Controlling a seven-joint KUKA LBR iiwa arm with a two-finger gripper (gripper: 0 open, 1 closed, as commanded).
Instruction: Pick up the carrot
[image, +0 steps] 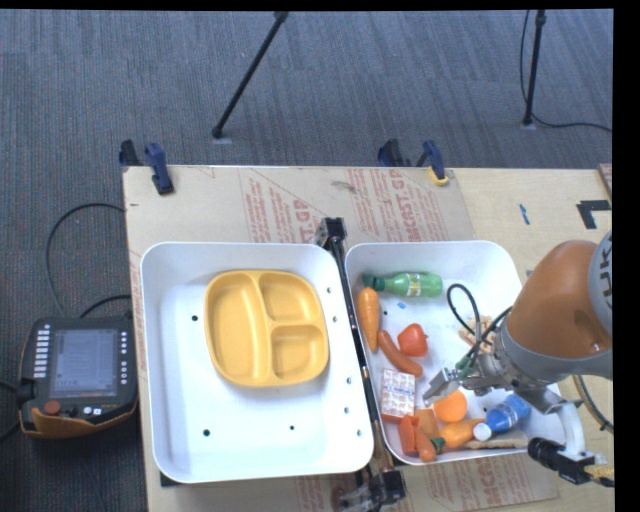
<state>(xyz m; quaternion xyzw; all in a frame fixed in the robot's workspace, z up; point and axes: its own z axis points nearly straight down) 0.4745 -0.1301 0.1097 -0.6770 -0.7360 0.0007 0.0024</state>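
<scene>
The carrot (369, 318) is long and orange. It lies along the left wall of the right bin (497, 260), pointing toward the front, just below the green bottle (405, 285). My gripper (447, 383) hangs low over the front middle of that bin, right above an orange ball (451, 406). It is a hand's width to the right of the carrot and nearer the front. Nothing of the carrot is at the gripper. The orange and grey wrist (560, 315) hides the bin's right side.
Around the gripper lie a red pepper (412, 340), a reddish sausage (398, 353), a blister packet (397, 393), small orange-red pieces (418, 437) and a blue bottle (503, 414). The left bin (170, 400) bears a yellow divided tray (267, 326).
</scene>
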